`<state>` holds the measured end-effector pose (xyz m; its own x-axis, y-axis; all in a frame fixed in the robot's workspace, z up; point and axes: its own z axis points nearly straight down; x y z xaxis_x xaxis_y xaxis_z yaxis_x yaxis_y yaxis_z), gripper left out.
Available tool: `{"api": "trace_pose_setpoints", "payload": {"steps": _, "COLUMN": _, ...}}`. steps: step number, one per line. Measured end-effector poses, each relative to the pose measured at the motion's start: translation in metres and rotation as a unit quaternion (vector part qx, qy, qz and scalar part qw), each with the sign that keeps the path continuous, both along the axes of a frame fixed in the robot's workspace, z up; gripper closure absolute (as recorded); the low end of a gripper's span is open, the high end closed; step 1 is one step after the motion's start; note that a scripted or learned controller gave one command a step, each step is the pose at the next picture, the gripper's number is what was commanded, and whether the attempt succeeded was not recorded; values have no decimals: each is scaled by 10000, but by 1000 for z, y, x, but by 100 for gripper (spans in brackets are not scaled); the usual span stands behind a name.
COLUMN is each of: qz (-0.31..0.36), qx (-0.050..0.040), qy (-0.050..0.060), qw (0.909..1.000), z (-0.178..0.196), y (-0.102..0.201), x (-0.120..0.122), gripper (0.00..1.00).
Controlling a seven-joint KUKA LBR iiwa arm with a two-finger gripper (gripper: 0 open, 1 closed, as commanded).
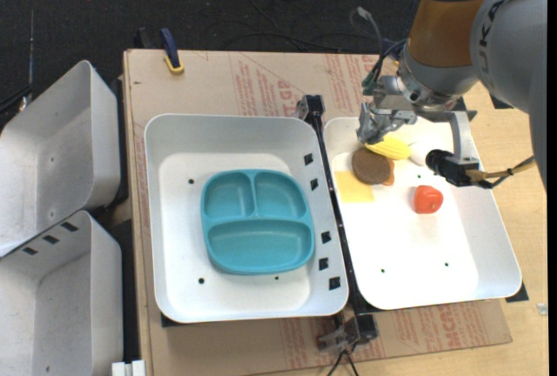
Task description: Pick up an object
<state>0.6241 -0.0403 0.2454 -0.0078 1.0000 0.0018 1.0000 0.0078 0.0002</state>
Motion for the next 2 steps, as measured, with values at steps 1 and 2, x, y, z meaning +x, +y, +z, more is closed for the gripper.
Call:
{"api": "trace_pose_setpoints", "payload": {"steps": 1, "qz": 3, "qx": -2, "qy": 11, "qw": 10000, "z": -2, "y": 63, "x": -15, "gripper": 100}}
{"api": "trace_pose_setpoints", "payload": {"steps": 2, "qz": 1, "qx": -2, "qy": 6, "qw": 10000, "z": 5, "y": 114, "x": -27, "gripper": 100}}
